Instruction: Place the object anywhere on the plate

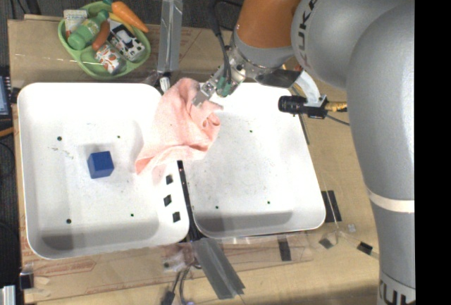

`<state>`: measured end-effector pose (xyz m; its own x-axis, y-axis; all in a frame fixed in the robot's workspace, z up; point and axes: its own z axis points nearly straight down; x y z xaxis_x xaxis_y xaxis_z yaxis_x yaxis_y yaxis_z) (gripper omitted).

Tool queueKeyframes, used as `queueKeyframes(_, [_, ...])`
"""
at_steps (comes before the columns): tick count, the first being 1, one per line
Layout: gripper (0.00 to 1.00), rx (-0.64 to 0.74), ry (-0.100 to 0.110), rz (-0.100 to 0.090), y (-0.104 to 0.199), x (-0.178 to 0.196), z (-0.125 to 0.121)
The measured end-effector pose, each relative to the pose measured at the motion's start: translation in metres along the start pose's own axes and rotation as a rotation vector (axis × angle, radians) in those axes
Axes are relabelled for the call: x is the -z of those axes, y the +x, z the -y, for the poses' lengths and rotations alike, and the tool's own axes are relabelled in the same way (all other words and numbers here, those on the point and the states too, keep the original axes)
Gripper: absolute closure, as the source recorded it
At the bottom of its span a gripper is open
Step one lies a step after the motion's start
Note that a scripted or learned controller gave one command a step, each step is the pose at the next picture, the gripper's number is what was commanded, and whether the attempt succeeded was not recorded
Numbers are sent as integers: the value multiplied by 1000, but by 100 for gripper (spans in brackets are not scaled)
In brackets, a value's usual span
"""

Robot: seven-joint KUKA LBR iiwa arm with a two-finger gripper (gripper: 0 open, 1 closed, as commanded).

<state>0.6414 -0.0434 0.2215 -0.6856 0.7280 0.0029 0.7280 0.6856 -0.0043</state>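
A crumpled pink cloth [180, 129] drapes over the wall between the two white bins, its lower end trailing into the left bin [42, 120]. Its upper corner is pulled up to my gripper [208, 96], which comes in from the upper right and is shut on that corner, at the back left of the right bin [275, 177]. A small blue cube [101, 163] lies on the floor of the left bin, well to the left of the gripper.
A green bowl-like plate [72, 51] full of toy food, among it an orange carrot [127, 15], stands behind the left bin at the back left. A grey metal bar [169, 32] stands upright behind the bins near the cloth.
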Motion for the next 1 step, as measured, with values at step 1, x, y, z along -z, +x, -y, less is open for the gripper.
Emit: queueKeyframes(1, [100, 404, 0, 1, 47, -9, -22])
